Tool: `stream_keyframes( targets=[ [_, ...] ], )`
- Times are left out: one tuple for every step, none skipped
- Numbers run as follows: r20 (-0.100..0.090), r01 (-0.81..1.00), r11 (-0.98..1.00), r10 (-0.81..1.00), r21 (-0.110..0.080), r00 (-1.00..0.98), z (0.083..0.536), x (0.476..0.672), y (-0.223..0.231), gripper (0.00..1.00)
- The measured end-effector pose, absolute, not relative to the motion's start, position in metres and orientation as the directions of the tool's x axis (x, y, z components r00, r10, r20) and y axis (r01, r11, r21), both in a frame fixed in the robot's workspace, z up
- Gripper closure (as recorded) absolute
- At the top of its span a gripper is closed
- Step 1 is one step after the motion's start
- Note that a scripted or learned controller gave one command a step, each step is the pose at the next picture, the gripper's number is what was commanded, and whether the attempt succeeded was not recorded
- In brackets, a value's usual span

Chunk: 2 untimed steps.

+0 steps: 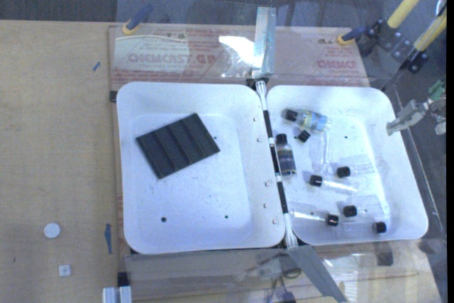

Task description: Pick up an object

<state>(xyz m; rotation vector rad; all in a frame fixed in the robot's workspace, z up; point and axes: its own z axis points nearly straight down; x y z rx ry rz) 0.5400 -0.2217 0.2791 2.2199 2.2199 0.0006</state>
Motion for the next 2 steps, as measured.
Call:
stream_keyframes(
  targets=[
    [-0.001,0.998,0.067,0.998,0.004,-0.067,0.123,0.549,-0.184,0.00],
    [-0.001,0.999,0.055,0.999,0.003,-0.055,0.087,0.561,-0.178,0.00]
  ],
)
